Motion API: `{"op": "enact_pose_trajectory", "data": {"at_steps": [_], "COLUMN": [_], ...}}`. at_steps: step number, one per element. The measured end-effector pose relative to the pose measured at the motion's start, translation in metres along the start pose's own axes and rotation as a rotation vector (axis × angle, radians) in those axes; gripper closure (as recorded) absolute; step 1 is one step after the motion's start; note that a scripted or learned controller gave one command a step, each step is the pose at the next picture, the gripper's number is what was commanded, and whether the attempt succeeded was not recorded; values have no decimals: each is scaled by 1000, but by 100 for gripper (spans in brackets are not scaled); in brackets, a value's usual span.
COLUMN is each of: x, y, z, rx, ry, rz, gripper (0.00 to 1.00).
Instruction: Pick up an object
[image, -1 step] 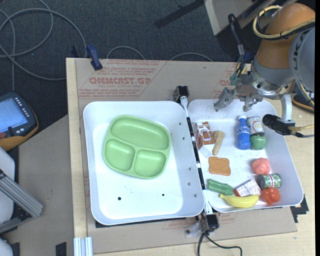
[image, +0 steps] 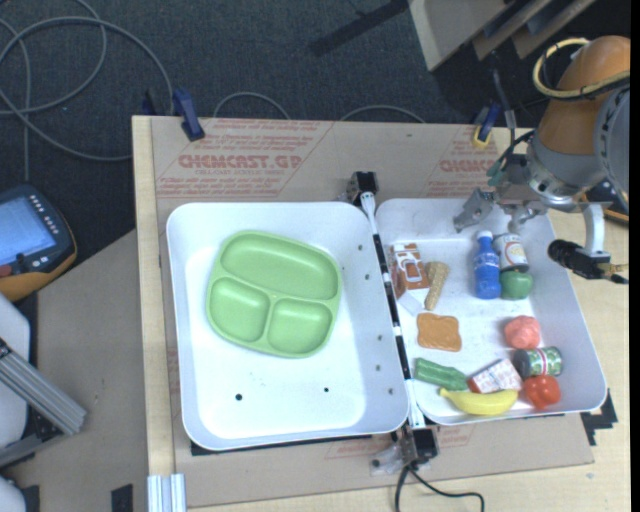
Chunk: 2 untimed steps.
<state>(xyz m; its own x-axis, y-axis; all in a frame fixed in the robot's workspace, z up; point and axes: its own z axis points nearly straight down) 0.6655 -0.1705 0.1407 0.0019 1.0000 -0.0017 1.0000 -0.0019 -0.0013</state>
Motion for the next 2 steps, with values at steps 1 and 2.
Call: {"op": "enact_pose_trajectory", "data": {"at_steps": [1, 2], "x": [-13, -13], "y": [0, 2], "z": [57, 45], "rx": [2, -3], "ry": [2, 0], "rz": [-1, -2], "gripper": [0, 100]}}
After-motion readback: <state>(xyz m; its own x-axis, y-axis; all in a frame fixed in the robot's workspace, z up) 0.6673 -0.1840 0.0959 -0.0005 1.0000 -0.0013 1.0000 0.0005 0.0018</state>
